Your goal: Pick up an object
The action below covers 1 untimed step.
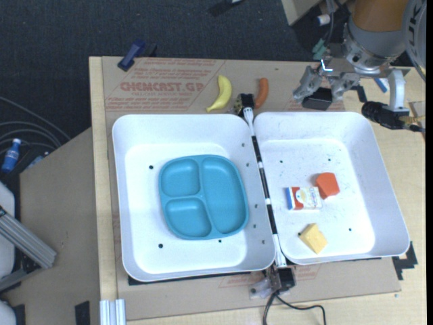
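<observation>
Nearest the lower edge of the frame, in the right bin (379,161): a yellow block (312,237), lying tilted near the bin's front wall. A little farther up, around the bin's middle: a small carton (303,198) with red, white and blue sides, lying flat, and an orange block (327,184) just beside it at upper right, touching or nearly so. To the left, in the left bin (135,147): a blue tray (203,196) with three compartments, resting flat at the centre, well apart from the walls. Between the two bins: a dark seam with a black clip (246,103) at its far end. Beyond the bins, on the brown board (162,83) at upper centre: a banana (220,93) and a carrot (261,91), lying near each other on either side of the clip, and a blue peg (131,55) at the board's upper left corner. At upper right, above the far rim of the right bin: gripper (323,87) hanging low over the bench, outside the bin, fingers spread, nothing between them. Above it, the grey wrist and orange band of the arm (379,12), reaching in from the upper right corner.
</observation>
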Available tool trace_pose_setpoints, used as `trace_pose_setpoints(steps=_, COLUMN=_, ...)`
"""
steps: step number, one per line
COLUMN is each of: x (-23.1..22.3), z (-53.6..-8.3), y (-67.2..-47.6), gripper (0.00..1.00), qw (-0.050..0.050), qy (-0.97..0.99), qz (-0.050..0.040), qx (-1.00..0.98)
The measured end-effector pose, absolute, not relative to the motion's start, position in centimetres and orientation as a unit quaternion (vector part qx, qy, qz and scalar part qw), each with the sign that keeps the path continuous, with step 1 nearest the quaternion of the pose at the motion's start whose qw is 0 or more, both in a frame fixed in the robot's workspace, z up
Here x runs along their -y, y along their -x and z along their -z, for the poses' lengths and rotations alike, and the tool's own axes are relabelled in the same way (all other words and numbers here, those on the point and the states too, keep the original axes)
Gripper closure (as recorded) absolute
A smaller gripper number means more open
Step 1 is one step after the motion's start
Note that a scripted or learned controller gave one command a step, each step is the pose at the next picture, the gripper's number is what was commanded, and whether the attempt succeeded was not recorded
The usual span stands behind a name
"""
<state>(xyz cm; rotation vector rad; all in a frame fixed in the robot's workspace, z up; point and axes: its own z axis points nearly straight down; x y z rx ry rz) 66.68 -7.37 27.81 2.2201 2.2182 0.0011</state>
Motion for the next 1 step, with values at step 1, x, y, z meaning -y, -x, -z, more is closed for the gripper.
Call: trace_pose_setpoints(steps=1, x=1.46, z=-23.40, y=-66.62, gripper=1.00, qw=-0.001, qy=-0.707, qz=0.0006, qx=-0.707)
